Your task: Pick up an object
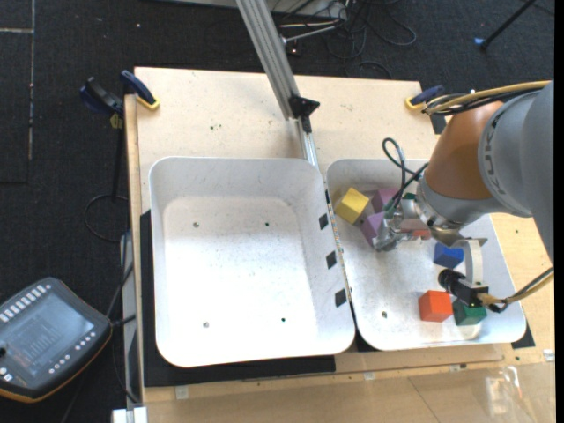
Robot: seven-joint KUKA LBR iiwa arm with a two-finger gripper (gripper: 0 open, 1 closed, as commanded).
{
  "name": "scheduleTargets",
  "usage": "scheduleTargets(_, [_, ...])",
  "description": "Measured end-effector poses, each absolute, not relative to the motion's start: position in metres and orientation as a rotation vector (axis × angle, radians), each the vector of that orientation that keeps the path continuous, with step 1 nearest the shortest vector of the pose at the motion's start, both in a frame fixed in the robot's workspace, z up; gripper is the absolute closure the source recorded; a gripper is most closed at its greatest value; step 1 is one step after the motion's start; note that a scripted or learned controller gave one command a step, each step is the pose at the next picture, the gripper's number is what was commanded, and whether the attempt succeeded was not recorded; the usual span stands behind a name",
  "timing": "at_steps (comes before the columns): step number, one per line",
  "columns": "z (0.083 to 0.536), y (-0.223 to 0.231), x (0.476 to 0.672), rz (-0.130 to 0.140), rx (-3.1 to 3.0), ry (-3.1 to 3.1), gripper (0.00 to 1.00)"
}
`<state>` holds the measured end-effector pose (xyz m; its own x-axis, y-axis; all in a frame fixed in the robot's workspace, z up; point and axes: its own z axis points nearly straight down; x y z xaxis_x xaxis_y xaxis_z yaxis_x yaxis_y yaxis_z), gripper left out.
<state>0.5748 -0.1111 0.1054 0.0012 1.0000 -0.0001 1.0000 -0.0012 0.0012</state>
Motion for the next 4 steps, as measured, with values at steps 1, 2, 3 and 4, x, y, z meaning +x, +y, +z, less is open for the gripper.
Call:
scheduleTargets(1, [0.166, -0.105, 0.579, 0.006, 2.215, 2.221, 1.0])
scheduleTargets(2, [0.214, -0.105, 0.581, 0.005, 2.214, 2.221, 1.0])
scheduleTargets(3, [0.221, -0.047, 0.59, 0.005, 2.211, 2.231, 1.0])
scheduleTargets(4, [0.217, 0.008, 0.595, 0.003, 2.212, 2.232, 1.0])
